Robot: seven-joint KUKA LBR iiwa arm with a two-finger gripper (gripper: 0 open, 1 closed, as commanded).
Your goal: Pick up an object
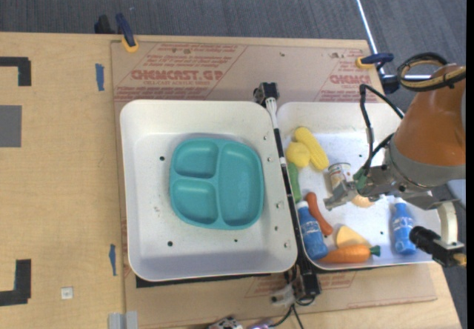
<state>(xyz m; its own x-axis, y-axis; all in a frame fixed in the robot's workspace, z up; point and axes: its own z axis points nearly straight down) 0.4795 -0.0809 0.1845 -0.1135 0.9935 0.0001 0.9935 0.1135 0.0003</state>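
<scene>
A small peach-coloured piece (pixel 362 200) lies on the floor of the right bin (pixel 348 116), just beside the pincer (pixel 339 190) on its arm side, and is judged the likeliest target — though no object is seen between the fingers, so nothing is held. Whether the jaws stand wide or narrow cannot be told, since the metal parts are blurred against the white floor. Directly ahead of the pincer, toward the divider, a red chili (pixel 316 210) and a blue bottle (pixel 311 231) are found; beyond and above, a yellow corn cob (pixel 308 145); below, an orange carrot (pixel 348 253) beside a pale wedge (pixel 347 234). A second blue bottle (pixel 402 227) lies behind, under the arm. Farther off, past the divider, a teal divided plate (pixel 217 181) rests in the left bin (pixel 148 172). For a clean pick, one isolated item should be centred between the fingers — the crowded chili and bottle are best avoided — and descent should be made straight down before closing.
</scene>
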